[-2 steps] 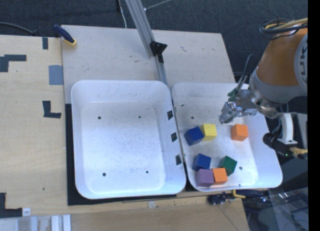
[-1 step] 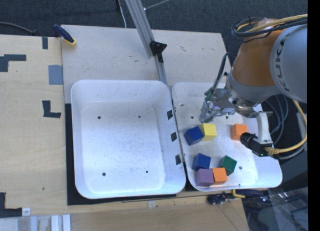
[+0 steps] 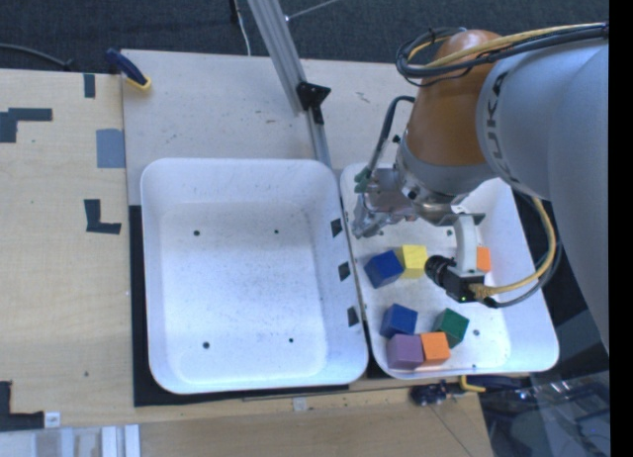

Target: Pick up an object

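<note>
- The grey arm (image 3: 554, 119) with its orange band (image 3: 450, 109) is reaching in from the right and hanging over the upper part of the right bin (image 3: 524, 346).
- The claw (image 3: 374, 216) is pointing down near the upper left corner of that bin, close to the wall it shares with the left bin (image 3: 237, 277).
- The claw's tips are sitting close together among dark metal parts, and how far apart they are standing cannot be told; no block is showing between them.
- A blue cube (image 3: 384, 268) is lying just below and to the right of the claw, near it but seemingly not touching it.
- A yellow cube (image 3: 413, 258) is sitting just beside the blue cube, on its right.
- An orange block (image 3: 483, 259) is lying further right, partly hidden behind the white and black hardware on the wrist.
- Lower in the same bin, a second blue cube (image 3: 400, 319) is resting just above a purple cube (image 3: 405, 350).
- An orange cube (image 3: 435, 347) is touching the purple cube's right side, and a dark green cube (image 3: 453, 326) is sitting just above the orange one.
- Black and yellow cables (image 3: 514, 282) are looping from the wrist over the right bin's right half.
- A slanted metal pole (image 3: 277, 40) is running from the top edge down to the gap between the bins.
- A blue and yellow tool (image 3: 129, 68) is lying on the bench (image 3: 59, 198) at the upper left, well apart from both bins.
</note>
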### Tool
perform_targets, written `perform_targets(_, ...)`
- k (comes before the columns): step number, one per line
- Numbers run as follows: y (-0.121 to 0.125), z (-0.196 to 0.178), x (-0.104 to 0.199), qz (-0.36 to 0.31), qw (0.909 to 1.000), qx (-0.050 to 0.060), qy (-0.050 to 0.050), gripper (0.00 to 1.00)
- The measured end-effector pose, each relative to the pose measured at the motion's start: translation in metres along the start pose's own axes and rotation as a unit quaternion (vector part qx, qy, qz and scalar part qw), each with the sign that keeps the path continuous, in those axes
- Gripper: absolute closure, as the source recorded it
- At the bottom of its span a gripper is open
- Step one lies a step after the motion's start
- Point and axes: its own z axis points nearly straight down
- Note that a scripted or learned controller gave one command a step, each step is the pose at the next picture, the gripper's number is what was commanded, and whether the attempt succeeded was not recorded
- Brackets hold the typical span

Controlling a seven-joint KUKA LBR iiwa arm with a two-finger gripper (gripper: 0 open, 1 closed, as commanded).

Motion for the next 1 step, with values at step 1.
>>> perform_targets(1,0.0184,0.0047,0.0448,0.000,1.0000,0.000,0.000,1.00)
